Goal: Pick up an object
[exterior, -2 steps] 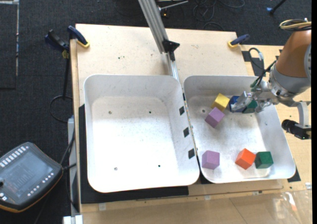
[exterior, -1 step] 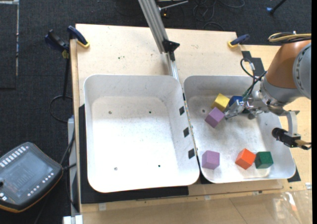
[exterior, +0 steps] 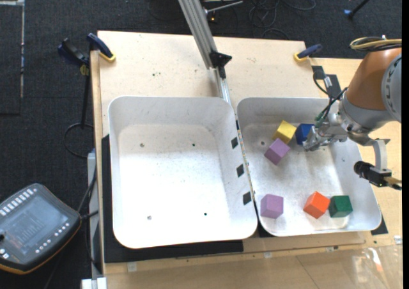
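The right bin (exterior: 358,217) holds several small cubes. A yellow cube (exterior: 285,132) and a blue cube (exterior: 303,133) sit side by side near its back, with a purple cube (exterior: 277,151) just in front of them. Along the front lie a second purple cube (exterior: 271,205), an orange cube (exterior: 316,204) and a green cube (exterior: 340,205). My gripper (exterior: 312,140) is low in the right bin, right against the blue cube's right side and partly covering it. Whether the blue cube is in its grasp is hidden.
The left bin (exterior: 121,153) stands beside the right one, sharing a raised middle rim (exterior: 243,166). A slanted metal pole (exterior: 192,13) rises from behind the bins. Clamps (exterior: 308,52) sit at the bench's back corners. A teach pendant (exterior: 32,224) lies at the lower left.
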`<action>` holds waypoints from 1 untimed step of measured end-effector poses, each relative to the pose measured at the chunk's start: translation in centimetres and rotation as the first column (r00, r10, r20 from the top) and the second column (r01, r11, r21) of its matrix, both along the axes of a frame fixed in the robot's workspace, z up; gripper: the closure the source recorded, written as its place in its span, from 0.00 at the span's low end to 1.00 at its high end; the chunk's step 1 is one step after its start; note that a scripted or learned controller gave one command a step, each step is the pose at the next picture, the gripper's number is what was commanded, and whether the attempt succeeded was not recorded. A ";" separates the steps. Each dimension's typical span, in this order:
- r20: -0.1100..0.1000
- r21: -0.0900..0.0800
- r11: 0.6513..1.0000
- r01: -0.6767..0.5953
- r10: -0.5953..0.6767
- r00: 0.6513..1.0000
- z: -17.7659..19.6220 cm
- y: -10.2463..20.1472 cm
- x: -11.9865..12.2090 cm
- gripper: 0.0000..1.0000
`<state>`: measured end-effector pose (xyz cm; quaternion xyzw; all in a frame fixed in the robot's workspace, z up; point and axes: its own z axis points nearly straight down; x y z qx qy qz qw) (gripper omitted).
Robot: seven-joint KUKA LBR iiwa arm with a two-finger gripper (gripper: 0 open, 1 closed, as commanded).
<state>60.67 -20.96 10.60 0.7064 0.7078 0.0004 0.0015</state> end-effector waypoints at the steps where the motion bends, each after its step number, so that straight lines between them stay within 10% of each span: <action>1: 0.003 0.000 1.000 -0.001 0.001 1.000 4.8 0.8 -0.3 1.00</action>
